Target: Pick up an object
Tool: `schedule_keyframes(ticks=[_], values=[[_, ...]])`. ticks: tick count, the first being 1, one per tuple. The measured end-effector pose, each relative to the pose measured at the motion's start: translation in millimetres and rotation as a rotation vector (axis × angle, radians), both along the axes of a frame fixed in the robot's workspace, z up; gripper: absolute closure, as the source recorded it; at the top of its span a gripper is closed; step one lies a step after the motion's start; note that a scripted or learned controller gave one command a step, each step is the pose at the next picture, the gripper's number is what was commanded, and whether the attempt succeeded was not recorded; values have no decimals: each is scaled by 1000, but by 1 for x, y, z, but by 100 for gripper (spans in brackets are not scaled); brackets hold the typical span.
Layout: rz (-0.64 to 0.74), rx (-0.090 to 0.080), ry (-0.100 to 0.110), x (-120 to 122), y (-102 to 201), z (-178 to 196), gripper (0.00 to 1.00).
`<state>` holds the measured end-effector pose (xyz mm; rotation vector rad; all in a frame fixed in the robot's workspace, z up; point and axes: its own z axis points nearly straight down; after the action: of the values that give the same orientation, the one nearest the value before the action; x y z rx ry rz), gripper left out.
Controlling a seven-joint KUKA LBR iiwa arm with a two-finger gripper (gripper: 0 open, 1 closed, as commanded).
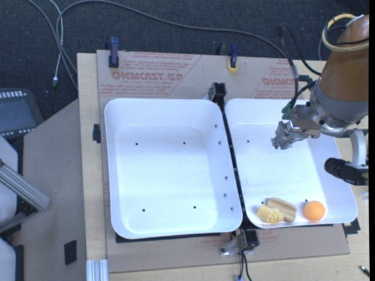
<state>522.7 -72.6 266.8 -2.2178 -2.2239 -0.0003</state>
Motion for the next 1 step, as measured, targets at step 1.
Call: schedule_keyframes(ticks=[1], values=[[1,0,-1,-6,43,-1,100]])
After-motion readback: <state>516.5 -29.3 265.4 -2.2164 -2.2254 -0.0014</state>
